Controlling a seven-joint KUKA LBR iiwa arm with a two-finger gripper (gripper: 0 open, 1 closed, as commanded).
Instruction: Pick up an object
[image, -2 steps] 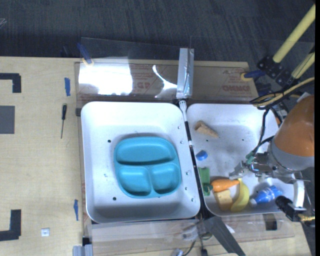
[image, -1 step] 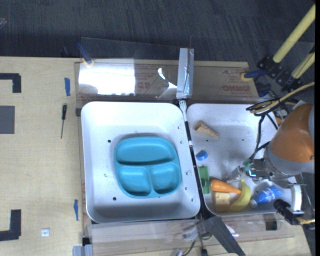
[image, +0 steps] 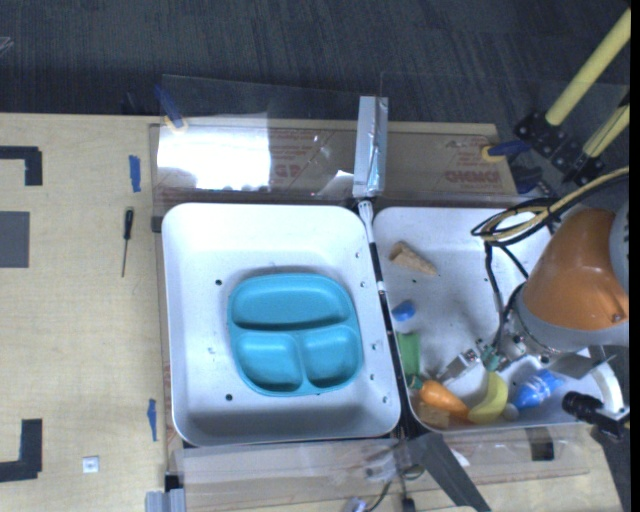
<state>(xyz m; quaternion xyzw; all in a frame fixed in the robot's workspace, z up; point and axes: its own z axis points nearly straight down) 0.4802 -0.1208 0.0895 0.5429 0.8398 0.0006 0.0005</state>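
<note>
Gripper: gripper (image: 482, 362) low in the right bin (image: 450, 245), under the orange wrist; whether it is open or closed I cannot tell, and nothing can be seen held in it.
Nearest thing: banana (image: 490, 396), just below the gripper, by the bin's near wall.
Banana axis: long axis runs from upper right to lower left, curved, lower end toward the carrot (image: 442, 398).
Neighbours: carrot touching or just beside the banana on its left; blue object (image: 533, 391) just to its right; green bottle (image: 406, 345) against the divider; brown wedge (image: 413, 260) well apart, farther back.
Left bin: blue tray (image: 294, 332) in its middle.
Risk: the crowding could make the gripper strike carrot or wall, or nudge the banana aside; its curve could slip a crosswise grip.
</note>
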